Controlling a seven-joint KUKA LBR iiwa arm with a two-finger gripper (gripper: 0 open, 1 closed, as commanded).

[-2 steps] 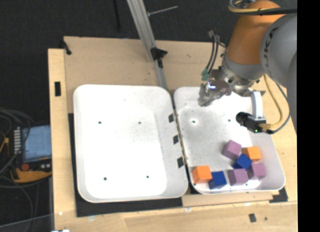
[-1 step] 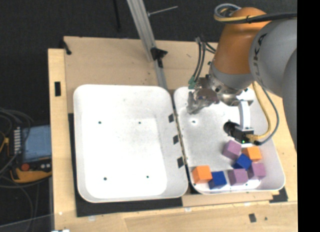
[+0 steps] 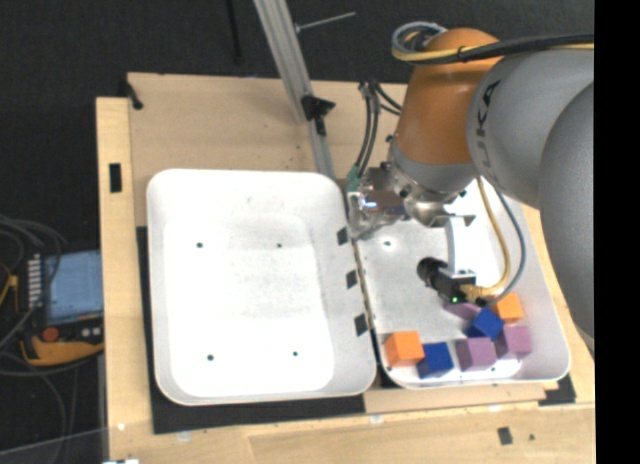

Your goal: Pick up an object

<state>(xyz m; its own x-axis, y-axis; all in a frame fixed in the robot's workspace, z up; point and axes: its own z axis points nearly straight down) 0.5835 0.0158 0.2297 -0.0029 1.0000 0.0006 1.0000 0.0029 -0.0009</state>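
My gripper (image 3: 372,204), grip state unclear, hangs at bin (image 3: 400,282) wall; blocks (image 3: 480,352) well apart. Risk: wall strike, empty grab.

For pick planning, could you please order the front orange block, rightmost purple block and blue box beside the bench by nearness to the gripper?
From the gripper:
1. front orange block, front left, right bin.
2. rightmost purple block, same bin's right edge.
3. blue box, left of the bench.
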